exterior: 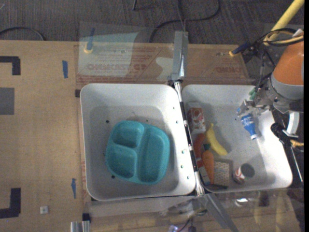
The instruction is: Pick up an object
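Now the arm reaches in over the right edge of the tabletop, its orange band sitting above the far right corner of the right bin. Below the wrist the end effector hangs over the right bin's far right part, amid cables and brackets; whether it is spread or pressed together cannot be told from this slanted look. A small blue and white tube lies just beneath and beside it, tilted, on the bin floor; contact between the two cannot be judged, and nothing is plainly pinched.

Along the right bin's left wall sit several things close together: a small red and white carton toward the far side, a yellow banana just beside it toward the bin's middle, an orange carrot with a green top touching the banana's near end, and a tan patterned sponge-like square at the near edge. A small round can stands near the near edge, beside a dark round spot on the floor.

The left bin holds a teal divided tray, lying flat toward its near side. Clear plastic sheets lie at the tabletop's far edge.
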{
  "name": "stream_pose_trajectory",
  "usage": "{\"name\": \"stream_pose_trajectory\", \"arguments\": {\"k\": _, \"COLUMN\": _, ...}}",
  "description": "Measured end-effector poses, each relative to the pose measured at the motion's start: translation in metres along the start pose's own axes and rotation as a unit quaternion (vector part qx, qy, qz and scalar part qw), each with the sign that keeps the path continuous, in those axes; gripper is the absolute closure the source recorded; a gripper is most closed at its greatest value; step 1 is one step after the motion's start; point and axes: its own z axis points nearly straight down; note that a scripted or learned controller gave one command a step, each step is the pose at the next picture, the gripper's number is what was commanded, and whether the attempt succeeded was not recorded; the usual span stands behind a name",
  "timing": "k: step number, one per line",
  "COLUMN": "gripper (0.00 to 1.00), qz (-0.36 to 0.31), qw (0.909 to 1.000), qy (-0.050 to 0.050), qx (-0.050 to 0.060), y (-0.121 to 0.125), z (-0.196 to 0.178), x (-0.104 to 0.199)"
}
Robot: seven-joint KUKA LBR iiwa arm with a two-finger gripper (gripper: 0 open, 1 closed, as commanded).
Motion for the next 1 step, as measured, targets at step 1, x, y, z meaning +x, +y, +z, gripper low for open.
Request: {"name": "stream_pose_trajectory", "arguments": {"k": 1, "gripper": 1.0, "qz": 0.0, "qw": 1.0, "qy": 0.0, "qx": 0.002, "y": 0.0321, "z": -0.1244, "x": 0.0388}}
